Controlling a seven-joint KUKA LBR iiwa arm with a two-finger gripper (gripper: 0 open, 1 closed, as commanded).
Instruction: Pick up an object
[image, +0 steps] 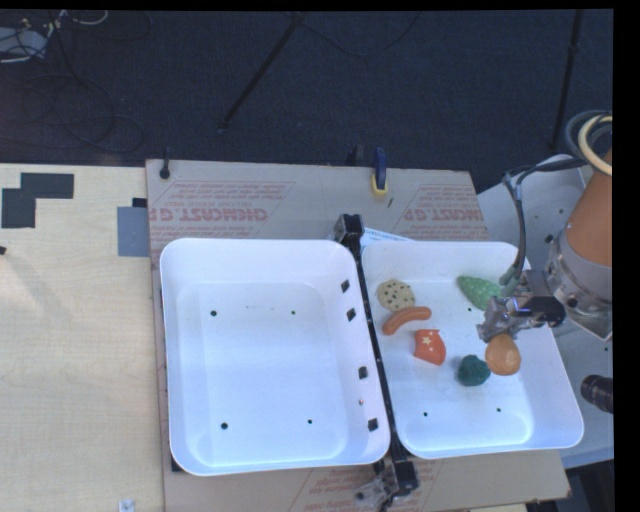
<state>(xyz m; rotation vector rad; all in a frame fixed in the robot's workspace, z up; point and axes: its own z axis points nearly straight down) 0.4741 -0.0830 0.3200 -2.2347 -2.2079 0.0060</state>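
Observation:
The right bin (545, 425) holds several small items. A speckled cookie (396, 294) and an orange-brown sausage (405, 319) lie near its left wall. A red piece (430, 346) sits toward the middle, with a dark green lump (473, 371) to its right. A light green item (480, 290) rests at the back. My gripper (503, 328) hangs over the right side of this bin, directly above and touching or nearly touching an orange ball-shaped object (504, 357). Whether that object is gripped I cannot tell.
The left bin (180, 300) stands beside the right one, divided by black clips along the shared rim (362, 330). Both sit on a cardboard sheet (250, 205) on the bench. The arm's orange band (597, 215) and cables rise at the right edge.

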